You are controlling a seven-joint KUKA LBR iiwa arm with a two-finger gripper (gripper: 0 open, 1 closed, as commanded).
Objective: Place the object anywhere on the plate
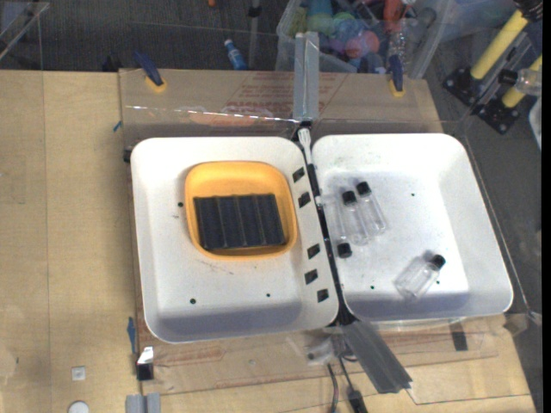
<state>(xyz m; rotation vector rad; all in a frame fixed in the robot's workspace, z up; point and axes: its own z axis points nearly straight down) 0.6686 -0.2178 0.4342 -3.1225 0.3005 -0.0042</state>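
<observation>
- At 9 o'clock on the table (60, 231), the left bin (164, 256) holds the orange plate (241, 175), whose well carries a dark ridged insert (239, 222) and none of the loose items
- Across the black-tabbed divider (312, 231), in the right bin (448, 196), lie the likely candidates for the object: a cluster of clear vials (362, 218) with black caps near the bin's 9 o'clock side, just beside the divider, with some touching or overlapping
- One lone vial (418, 274) lies tilted toward the right bin's 5 o'clock corner, well apart from the cluster, with its cap pointing to about 2 o'clock
- Progress, judged from this layout: the task appears not yet begun, as nothing has reached the plate; picking a vial, carrying it over the divider and setting it down all seem to remain
- Whether the claw is apart or together cannot be told from this view
- No brand or label can be read on the vials, plate or bins; faint reddish print on the sheet (258, 89) at 12 o'clock behind the bins is too blurred to make out
- A clear tub of coloured toys (370, 7) sits beyond the table at 12 o'clock
</observation>
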